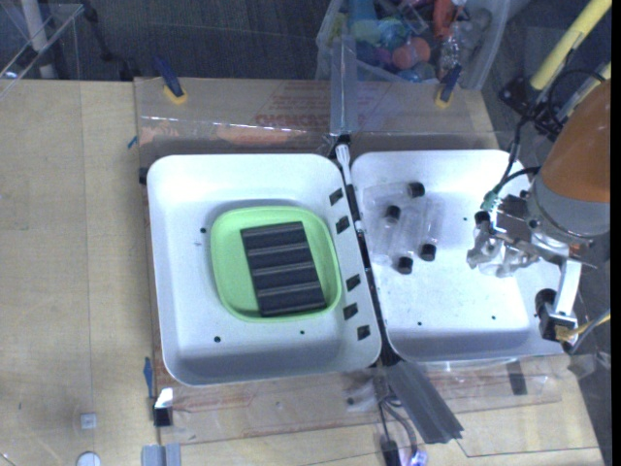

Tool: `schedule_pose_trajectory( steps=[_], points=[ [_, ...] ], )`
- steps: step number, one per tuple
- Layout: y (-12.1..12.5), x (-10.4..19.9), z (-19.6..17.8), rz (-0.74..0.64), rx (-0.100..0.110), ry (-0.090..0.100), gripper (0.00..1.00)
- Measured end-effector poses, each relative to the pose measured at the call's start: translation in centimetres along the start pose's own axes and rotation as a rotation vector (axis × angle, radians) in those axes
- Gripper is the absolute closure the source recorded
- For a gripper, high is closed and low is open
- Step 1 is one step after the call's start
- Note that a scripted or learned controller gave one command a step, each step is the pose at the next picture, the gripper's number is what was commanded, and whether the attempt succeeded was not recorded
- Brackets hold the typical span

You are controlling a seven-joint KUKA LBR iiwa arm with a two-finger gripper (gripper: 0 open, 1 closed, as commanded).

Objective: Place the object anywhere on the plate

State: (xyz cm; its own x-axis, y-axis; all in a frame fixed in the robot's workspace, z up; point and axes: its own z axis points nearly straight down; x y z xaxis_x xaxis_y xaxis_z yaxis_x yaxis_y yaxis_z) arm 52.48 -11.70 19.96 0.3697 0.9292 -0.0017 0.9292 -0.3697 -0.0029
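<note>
At the bottom of the frame, a dark grey bracket and loose cables are seen on the wooden bench, just below the seam between the two bins.

In the lower left half of the frame, the left bin is occupied by a green plate. A dark ribbed object, made up of four parallel bars, is seen lying on the plate, tilted slightly and reaching the plate's lower right rim.

In the right half, the right bin is seen to contain a clear, see-through item with four black caps, resting on the bin floor in the bin's upper left part.

At the right side of that bin, the gripper is positioned above the floor, well apart from the clear item and far from the plate. The metal fingers are seen only as a blurred cluster; whether they are wide or narrow cannot be told, and nothing is seen between them.

Behind the gripper, the orange band of the arm is cut by the frame's right edge.

At the top of the frame, a clear box of coloured toys is placed beyond the bins.
</note>
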Motion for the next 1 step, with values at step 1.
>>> schedule_pose_trajectory(
  steps=[1],
  points=[
    [0.01, 0.00, -0.01, 0.000, 0.000, 0.000, 0.00]
  ],
)
